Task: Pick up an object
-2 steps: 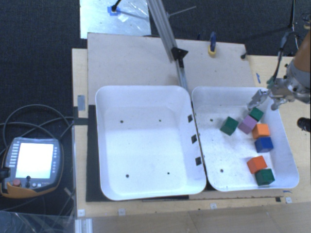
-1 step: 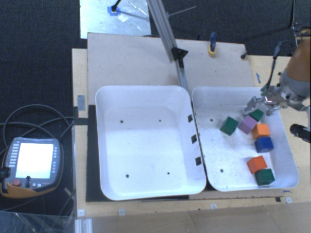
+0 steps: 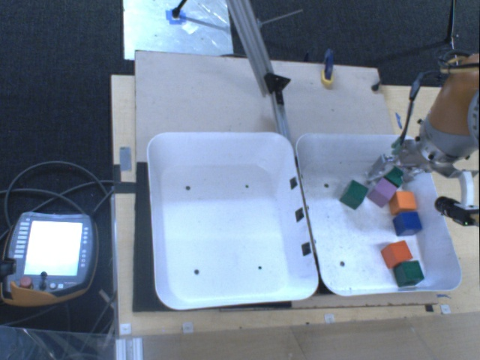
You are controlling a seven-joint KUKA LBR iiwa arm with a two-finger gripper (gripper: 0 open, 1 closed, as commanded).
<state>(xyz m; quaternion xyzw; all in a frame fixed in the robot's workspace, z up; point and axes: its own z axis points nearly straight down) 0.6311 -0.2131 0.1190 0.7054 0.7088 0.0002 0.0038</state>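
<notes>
Can't tell the hand's [image 3: 384,167] grip – parked low in the right bin [image 3: 330,201], touching the purple cube [image 3: 382,192], green cube [image 3: 354,194] beside – no readable labels anywhere

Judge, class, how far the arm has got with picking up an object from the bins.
Done: the gripper has reached into the right bin, low by the purple cube and a dark green cube.
In hand: nothing visibly lifted; every block, including the green cube, orange cube and blue cube, rests on the bin floor.
Left: the grasp and the lift.
</notes>
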